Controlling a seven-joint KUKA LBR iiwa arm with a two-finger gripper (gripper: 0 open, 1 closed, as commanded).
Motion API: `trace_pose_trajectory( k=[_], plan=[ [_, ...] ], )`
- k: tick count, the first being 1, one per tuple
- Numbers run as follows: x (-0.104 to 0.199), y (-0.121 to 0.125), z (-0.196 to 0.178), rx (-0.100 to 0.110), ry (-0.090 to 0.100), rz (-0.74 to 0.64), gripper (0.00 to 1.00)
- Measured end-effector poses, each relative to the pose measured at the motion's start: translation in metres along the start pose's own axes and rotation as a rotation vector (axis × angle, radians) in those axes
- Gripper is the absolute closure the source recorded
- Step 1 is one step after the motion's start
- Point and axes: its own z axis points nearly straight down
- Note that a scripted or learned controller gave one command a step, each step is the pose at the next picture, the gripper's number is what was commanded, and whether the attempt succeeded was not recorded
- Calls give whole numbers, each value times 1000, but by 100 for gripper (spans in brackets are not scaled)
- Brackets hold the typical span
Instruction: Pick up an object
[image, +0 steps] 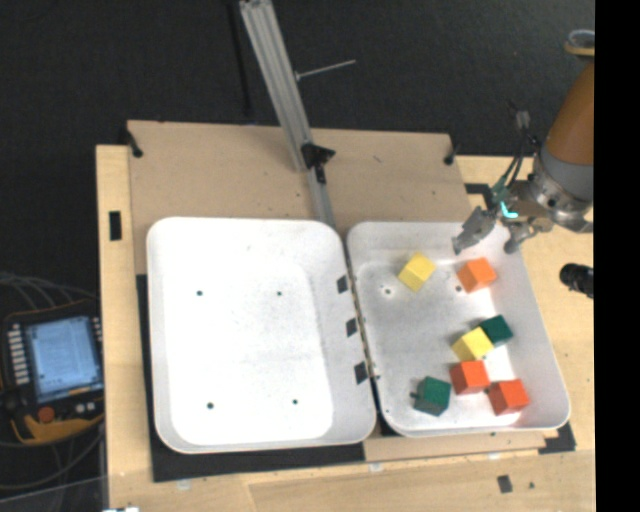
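Camera view: jaws (492, 236) spread open, empty, above right bin (535, 330).

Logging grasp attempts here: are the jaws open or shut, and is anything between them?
Open, holding nothing. The gripper hangs over the right bin's top edge, its two fingers spread apart, above an orange block.

Both bins (250, 330) look like smooth white plastic, slight sheen, faint dark speckling. Blocks, e.g. the yellow one (417, 271), read as matt painted wood or foam, can't tell which. Table (290, 165) is matt tan board, looks like fibreboard. Slanted rail (285, 90) is brushed metal.
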Motion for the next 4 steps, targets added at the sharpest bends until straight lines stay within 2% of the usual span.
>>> trace_pose_trajectory(
  k=[1, 2, 3, 4],
  plan=[
    [-1, 1, -3, -4, -3, -2, 0],
    [-7, 7, 44, 0, -4, 2, 0],
    [-8, 10, 106, 1, -3, 2, 0],
    [-10, 14, 106, -17, -7, 3, 0]
  ],
)
